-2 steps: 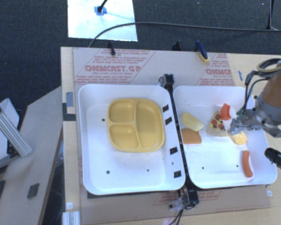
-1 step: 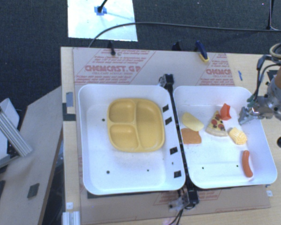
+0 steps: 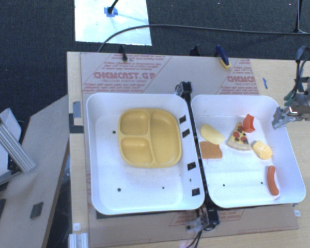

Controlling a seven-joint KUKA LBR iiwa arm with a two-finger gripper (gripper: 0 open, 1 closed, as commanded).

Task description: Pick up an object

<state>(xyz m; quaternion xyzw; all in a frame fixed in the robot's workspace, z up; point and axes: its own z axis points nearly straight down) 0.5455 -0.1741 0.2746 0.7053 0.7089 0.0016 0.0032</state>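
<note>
In the camera view, 2 white bins sit side by side on the bench. The left bin holds a yellow divided plate with 3 compartments, lying flat near its middle. The right bin holds 6 toy foods. A yellow oval piece lies on the left, its long axis running far-left to near-right, with a flat brown slice just near of it. A pizza wedge points its tip toward the far side, touching a small red piece at that tip. A corn cob lies just right of the pizza. A sausage lies nearer and to the right, its long axis running far to near. The gripper hovers at the right bin's far-right rim; whether its pincer is wide or narrow cannot be told.
</note>
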